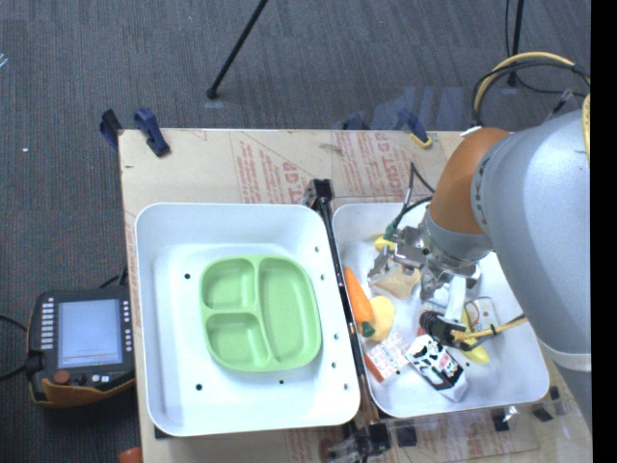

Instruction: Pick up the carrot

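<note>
Camera view: carrot by right bin's left edge; gripper grip unclear; crowding toys risk a wrong grab.

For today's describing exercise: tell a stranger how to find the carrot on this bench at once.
Look in the right-hand shallow white bin. Along its left wall lies the slim orange tapered carrot, just above a rounded yellow fruit-shaped toy. It is the bin's one long, pointed, orange thing.
</note>
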`<state>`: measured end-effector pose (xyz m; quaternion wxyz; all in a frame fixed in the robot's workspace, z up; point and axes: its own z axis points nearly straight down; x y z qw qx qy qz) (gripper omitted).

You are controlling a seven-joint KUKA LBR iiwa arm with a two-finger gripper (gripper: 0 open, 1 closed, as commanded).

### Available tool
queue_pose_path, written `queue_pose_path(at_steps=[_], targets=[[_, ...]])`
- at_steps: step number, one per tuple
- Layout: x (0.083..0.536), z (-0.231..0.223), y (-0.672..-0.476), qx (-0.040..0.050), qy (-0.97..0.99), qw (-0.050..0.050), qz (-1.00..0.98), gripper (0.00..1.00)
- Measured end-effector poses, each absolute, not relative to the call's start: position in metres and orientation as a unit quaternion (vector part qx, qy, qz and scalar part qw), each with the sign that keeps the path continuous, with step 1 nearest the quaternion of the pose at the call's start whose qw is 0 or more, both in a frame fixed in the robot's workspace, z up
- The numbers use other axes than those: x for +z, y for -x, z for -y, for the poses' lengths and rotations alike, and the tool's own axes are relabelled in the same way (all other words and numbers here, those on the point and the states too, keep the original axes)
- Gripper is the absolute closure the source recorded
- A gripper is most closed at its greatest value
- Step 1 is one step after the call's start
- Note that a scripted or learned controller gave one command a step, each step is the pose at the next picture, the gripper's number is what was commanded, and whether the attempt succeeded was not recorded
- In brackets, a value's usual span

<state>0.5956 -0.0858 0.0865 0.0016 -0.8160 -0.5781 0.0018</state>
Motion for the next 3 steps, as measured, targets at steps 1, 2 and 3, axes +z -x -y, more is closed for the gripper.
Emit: queue_pose_path(at_steps=[1, 2, 3], targets=[[0.086, 0.0838, -0.5189, 0.0023, 0.856, 0.003, 0.518, 0.0], [0.0941, 0.0836, -0.5183, 0.004, 0.855, 0.005, 0.519, 1.0], [0.0937, 0.0835, -0.5181, 0.0043, 0.855, 0.006, 0.519, 0.0]])
